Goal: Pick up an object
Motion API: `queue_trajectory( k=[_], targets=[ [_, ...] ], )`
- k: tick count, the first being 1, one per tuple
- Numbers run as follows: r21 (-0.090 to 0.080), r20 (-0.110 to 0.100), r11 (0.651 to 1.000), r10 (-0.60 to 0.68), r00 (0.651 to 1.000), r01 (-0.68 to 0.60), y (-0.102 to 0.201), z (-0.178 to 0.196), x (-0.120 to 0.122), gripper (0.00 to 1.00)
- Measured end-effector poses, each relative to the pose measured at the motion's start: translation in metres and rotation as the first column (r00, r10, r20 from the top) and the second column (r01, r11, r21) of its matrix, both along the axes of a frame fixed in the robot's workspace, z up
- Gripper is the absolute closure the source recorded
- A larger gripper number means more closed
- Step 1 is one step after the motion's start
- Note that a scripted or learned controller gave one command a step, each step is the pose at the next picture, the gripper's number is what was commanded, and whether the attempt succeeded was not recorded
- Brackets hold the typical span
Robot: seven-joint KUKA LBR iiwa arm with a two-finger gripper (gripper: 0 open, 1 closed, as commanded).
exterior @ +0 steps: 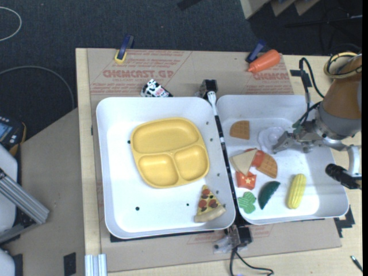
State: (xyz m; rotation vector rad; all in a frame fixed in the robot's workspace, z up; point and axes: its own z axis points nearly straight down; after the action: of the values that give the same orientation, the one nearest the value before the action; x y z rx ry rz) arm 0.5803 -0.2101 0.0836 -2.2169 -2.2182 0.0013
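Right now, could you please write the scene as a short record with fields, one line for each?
left bin: yellow divided plate; pizza slice toy near its front right corner
right bin: corn, dark green vegetable, light green piece, red piece, wedge, waffle, brown piece
tool: low over the right bin, near its middle, nothing seen between it
arm: enters from the right

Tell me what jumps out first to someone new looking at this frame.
The yellow divided plate in the middle of the left bin, with a pizza slice at that bin's near right corner. The right bin holds a cluster of toy foods, including corn, with the pincer over its far half.
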Motion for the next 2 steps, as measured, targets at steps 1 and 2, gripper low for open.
queue_trajectory(
  k=[1,2],
  targets=[
    [-0.002,0.004,1.000,0.000,1.000,0.000,-0.001,0.012,0.001,1.00],
    [-0.007,0.012,1.000,0.001,1.000,-0.001,0.002,0.059,0.010,1.00]
  ],
)
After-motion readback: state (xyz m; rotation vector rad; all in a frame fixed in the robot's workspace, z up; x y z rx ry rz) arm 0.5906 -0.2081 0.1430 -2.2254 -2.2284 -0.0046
